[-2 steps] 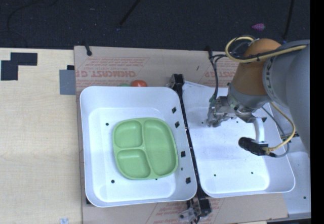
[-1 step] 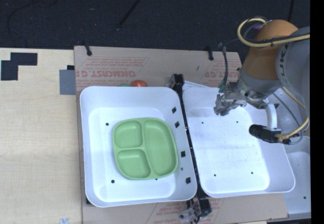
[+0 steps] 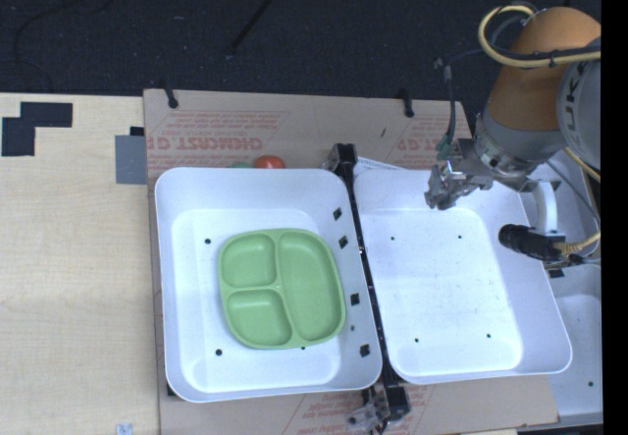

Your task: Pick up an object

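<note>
1. Tray (image 3: 282, 287): green, three compartments, lying flat in the left bin (image 3: 186, 227), a little toward 5 o'clock of that bin's centre. It's the only pickable thing you have inside a bin.
2. Gripper (image 3: 446, 190): hanging at the 12 o'clock edge of the right bin (image 3: 530, 345), well apart from the tray. From the gripper, the tray sits at roughly 8 o'clock, across the divider (image 3: 355, 266).
3. Jaws: too small and dark here; can't tell if they're spread or pressed together. Nothing visible between them.
4. Judgement: the pick hasn't started. The arm is over the wrong bin.
5. Risk: if you descend from here, the jaws close on bare bin floor. Empty grasp.
6. Risk: the tray is low and flat with thin walls. A centred top-down pinch likely lands on a compartment floor and slips; aim for the rim or a rib.
7. Risk: a low traverse toward 8 o'clock could clip the divider or its clips. Lift first.
8. Red object (image 3: 269, 163) sits just beyond the left bin's 12 o'clock rim, half hidden. Don't target it; the bin wall blocks the jaws.
</note>
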Available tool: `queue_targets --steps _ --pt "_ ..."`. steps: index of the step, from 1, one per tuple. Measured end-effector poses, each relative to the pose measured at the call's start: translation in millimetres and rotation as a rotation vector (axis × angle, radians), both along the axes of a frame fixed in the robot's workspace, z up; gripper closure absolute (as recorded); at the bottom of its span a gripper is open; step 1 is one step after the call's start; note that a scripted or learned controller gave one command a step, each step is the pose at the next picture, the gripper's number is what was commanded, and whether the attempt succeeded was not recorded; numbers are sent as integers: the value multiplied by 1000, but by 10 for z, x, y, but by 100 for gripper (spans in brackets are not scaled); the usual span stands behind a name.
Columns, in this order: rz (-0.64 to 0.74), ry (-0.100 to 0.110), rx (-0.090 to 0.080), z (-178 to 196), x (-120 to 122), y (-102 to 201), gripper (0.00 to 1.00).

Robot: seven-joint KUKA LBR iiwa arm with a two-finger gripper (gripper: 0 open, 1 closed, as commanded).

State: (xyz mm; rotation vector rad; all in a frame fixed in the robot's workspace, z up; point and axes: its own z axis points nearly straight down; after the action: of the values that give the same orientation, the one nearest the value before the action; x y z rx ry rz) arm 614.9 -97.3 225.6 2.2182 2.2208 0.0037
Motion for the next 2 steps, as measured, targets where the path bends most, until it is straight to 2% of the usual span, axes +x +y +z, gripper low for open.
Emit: queue_targets --steps 1,2 --pt "1 1 -1 521 34 -94 100" --pt "3 9 3 420 -236 445 100"
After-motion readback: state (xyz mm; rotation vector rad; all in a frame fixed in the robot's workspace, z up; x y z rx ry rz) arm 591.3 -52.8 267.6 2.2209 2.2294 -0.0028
